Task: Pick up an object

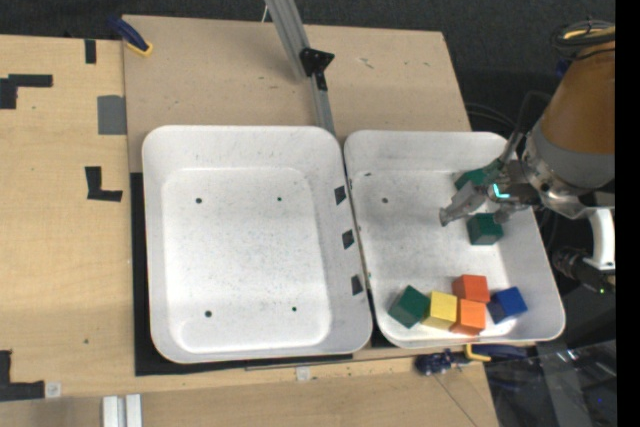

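We cannot tell how the gripper (468, 207) is set; at its five o'clock the small dark-green cube (485, 230) may get knocked aside.

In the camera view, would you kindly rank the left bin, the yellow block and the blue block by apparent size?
1. Left bin, by far the largest.
2. and 3. Yellow block and blue block look alike; I would not rank them.

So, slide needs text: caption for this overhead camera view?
End effector low in right bin beside a green block; coloured blocks cluster at its front edge.
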Robot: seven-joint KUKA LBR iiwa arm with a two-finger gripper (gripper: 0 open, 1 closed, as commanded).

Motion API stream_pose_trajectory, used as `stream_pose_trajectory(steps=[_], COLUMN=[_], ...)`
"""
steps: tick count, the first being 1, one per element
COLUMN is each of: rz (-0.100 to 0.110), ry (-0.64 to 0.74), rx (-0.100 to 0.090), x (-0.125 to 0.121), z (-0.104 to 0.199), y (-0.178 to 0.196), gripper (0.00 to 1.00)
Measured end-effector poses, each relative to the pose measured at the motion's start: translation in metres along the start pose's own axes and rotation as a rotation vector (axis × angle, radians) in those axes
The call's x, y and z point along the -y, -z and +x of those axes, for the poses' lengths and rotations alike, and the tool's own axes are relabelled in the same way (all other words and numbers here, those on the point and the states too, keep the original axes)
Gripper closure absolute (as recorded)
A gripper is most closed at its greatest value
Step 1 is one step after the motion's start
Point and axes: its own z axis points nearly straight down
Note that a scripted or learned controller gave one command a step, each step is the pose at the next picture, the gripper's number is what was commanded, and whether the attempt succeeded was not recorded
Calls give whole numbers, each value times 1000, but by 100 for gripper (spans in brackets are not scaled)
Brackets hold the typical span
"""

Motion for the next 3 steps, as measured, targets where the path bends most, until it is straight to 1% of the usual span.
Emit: stream_pose_trajectory(steps=[1, 2, 3], rz=[-5, 0, -3], ry=[2, 1, 1], rx=[1, 1, 0], x=[-1, 7, 14], z=[0, 6, 4], y=[2, -46, -102], gripper=[0, 0, 0])
